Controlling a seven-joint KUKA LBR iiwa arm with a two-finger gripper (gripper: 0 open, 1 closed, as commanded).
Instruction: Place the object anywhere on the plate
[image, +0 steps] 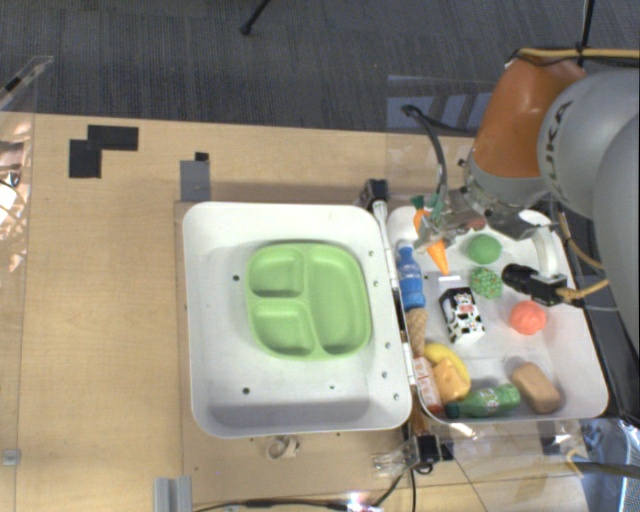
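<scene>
right now the gripper (440, 222) is low over the far corner of the right bin (590, 385), just above an orange carrot (438, 254) that lies touching or nearly touching its tip; whether anything is gripped cannot be told. the green plate (305, 300) sits in the left bin (215, 400), well apart from the carrot, across the bins' shared edge.
</scene>
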